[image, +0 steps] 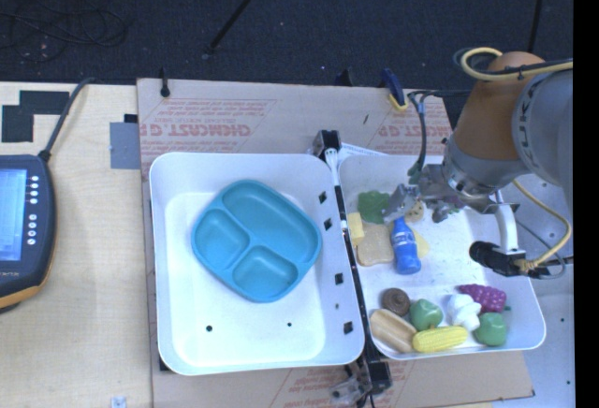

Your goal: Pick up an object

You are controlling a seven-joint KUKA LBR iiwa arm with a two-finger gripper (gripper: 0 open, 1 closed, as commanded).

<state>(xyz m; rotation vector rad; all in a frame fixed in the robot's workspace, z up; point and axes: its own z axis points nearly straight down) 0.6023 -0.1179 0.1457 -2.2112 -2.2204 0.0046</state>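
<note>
Fingers [412, 200] of the arm's gripper hang low over the right bin [524, 303], just above the blue bottle [405, 247]; whether they are apart or together cannot be told. Blue bottle lies on a slice of toast [373, 250], with a green toy [373, 206] just behind it. Nearer the front rim from the bottle lie a hot dog [392, 330], corn cob [439, 338] and purple grapes [481, 295]. Left of the bottle, the left bin [178, 303] holds a blue divided plate [255, 240].

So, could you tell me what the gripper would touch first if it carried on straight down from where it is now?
Most likely the blue bottle, or the green toy beside it, in the right bin. The gripper sits just above them, though depth is hard to judge from this slanted view.
</note>
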